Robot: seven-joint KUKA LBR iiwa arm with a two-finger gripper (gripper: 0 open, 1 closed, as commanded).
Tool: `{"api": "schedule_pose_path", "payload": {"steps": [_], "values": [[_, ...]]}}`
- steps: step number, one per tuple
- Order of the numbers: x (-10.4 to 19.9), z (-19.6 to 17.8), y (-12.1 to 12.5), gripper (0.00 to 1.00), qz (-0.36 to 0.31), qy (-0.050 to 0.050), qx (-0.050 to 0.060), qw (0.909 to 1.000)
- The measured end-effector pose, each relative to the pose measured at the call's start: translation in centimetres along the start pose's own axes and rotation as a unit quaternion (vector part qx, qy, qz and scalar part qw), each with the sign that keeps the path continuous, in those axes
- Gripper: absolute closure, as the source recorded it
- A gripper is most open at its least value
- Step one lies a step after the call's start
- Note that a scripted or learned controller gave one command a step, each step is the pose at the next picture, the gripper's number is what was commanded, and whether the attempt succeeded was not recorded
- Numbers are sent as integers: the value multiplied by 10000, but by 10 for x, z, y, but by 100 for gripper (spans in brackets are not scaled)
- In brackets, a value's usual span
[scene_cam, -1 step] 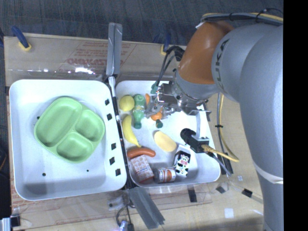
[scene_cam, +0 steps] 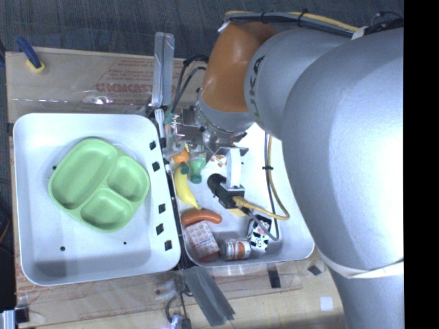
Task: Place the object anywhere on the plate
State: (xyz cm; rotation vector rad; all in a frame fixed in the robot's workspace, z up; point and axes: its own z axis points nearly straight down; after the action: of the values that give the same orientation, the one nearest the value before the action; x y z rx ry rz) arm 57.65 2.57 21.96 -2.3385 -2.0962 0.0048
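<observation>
1. The gripper (scene_cam: 194, 157) hangs low over the right bin (scene_cam: 291, 242), among the toys at its upper left; whether it is apart, together or clamped on anything I cannot tell
2. Just beside it lie a curved yellow banana (scene_cam: 184, 189), a small orange piece (scene_cam: 180, 158) and a green one (scene_cam: 196, 172), all smooth plastic
3. Further down lie a glossy sausage (scene_cam: 201, 217), a printed carton (scene_cam: 202, 237) and a small can (scene_cam: 236, 249)
4. The plate (scene_cam: 99, 182), pale green, matte, three compartments, sits in the left bin (scene_cam: 41, 266) with nothing on it: judging so, placing is not yet done
</observation>
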Motion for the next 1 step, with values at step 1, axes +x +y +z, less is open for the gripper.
{"api": "schedule_pose_path", "payload": {"steps": [1], "values": [[63, -1, 17, 100, 96, 2, -1, 10000]]}}
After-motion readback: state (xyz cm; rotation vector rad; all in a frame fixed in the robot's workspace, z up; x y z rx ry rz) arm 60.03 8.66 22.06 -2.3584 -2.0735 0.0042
